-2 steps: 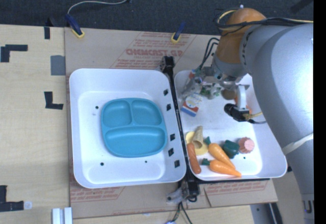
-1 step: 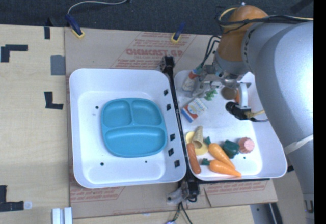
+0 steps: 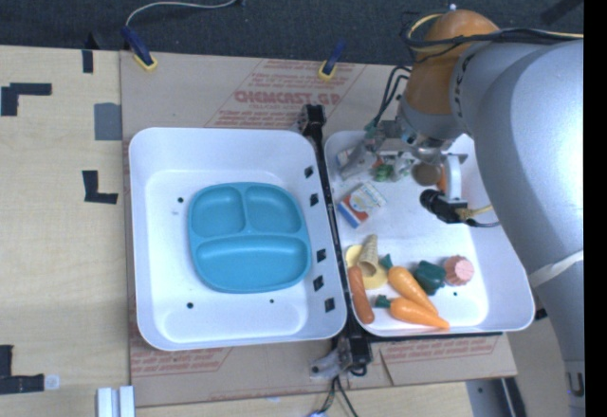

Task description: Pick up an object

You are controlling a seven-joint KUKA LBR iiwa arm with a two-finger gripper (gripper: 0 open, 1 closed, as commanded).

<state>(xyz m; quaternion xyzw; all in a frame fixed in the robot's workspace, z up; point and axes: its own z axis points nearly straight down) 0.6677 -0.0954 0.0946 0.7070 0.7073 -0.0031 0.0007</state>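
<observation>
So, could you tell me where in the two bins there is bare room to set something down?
The left bin has bare floor all around the blue divided plate, widest along its near edge. In the right bin, a bare patch lies mid-floor between the gripper and the carrots. Its near-left corner is crowded with toy food.

Toy pile [image 3: 403, 287] crowds right bin [image 3: 493, 306] front; bare floor btwn pile & arm [image 3: 531, 131].

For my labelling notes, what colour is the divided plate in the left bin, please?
Light blue, a divided plastic plate, clearest in the camera view.
</observation>
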